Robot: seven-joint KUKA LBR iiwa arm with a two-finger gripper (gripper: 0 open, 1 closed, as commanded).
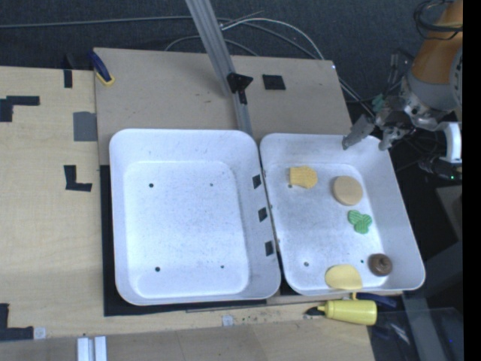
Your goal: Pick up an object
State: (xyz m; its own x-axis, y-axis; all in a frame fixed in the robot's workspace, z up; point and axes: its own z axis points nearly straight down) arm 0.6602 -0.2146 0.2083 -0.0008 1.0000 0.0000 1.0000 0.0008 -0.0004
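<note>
The right bin holds several small objects. A yellow waffle-like piece lies near its back, with a tan round disc to its right. A green leafy piece lies further forward. At the front sit a yellow lemon-like piece and a small brown round piece. My gripper hangs over the bin's back right corner. Its two fingers are spread apart, open, with nothing between them.
The left bin sits beside the right one. A slanted metal pole rises behind the bins. A yellow bottle-like object lies on the bench just in front of the right bin. Cables run behind the bins.
</note>
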